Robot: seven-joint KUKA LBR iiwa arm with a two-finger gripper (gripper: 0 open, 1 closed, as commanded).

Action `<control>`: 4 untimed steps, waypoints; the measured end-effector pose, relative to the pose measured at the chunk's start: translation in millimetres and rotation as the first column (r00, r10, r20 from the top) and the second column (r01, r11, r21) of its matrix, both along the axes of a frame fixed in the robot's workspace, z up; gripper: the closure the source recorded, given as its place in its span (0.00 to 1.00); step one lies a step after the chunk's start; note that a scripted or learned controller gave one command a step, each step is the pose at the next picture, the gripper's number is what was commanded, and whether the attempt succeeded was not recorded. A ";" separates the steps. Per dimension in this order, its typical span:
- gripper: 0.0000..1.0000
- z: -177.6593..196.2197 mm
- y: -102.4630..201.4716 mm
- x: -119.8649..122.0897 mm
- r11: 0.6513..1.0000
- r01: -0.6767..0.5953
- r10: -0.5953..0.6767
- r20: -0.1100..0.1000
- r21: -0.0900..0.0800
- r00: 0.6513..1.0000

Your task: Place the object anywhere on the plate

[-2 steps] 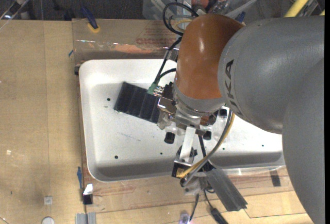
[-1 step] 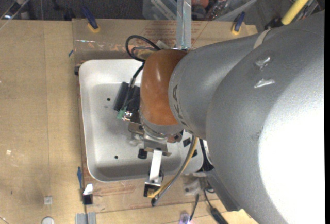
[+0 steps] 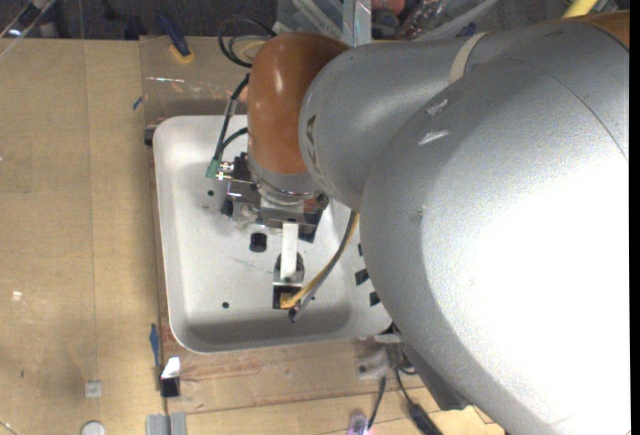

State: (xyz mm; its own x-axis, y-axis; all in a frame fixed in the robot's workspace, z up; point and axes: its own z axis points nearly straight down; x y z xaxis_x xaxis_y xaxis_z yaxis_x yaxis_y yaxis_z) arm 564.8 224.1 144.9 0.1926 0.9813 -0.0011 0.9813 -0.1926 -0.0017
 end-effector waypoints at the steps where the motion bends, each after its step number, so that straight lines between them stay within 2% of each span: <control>1: 1.00 255.9 -62.8 -24.0 0.988 0.151 -0.151 -0.001 -0.001 0.988; 2: 1.00 192.4 -83.1 30.4 0.987 0.158 -0.158 -0.005 -0.002 0.987; 3: 1.00 157.3 -120.3 84.1 0.992 0.127 -0.127 0.001 0.000 0.992; 4: 1.00 177.4 -75.6 101.5 0.993 0.117 -0.117 0.001 0.000 0.993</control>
State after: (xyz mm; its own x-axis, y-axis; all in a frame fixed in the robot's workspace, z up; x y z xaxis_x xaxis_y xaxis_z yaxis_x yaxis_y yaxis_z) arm 666.3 148.5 322.3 0.3062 0.9520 -0.0011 0.9520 -0.3062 -0.0006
